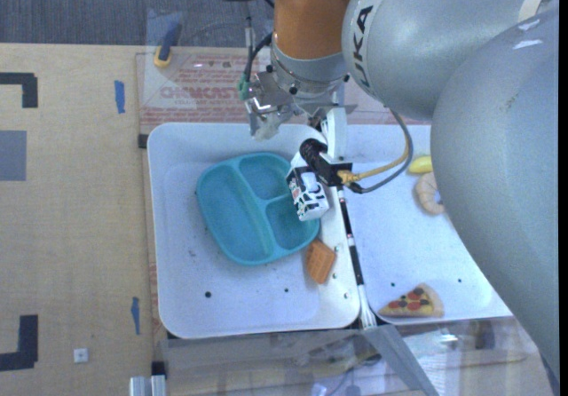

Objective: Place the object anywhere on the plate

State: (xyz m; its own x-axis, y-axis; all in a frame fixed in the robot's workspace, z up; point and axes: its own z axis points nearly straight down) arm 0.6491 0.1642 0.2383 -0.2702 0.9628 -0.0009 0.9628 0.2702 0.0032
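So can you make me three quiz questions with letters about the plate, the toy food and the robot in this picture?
1. Where is the plate?
A. left bin
B. right bin
C. on the bench outside the bins

2. What colour is the plate?
A. red
B. blue
C. yellow

3. How does the pizza slice lie?
A. on the plate
B. flat on the right bin's floor
C. between the fingers

Answers:
1 A: the plate rests in the left bin.
2 B: it is blue, with three compartments.
3 B: the pizza slice lies flat in the right bin, far from the gripper.
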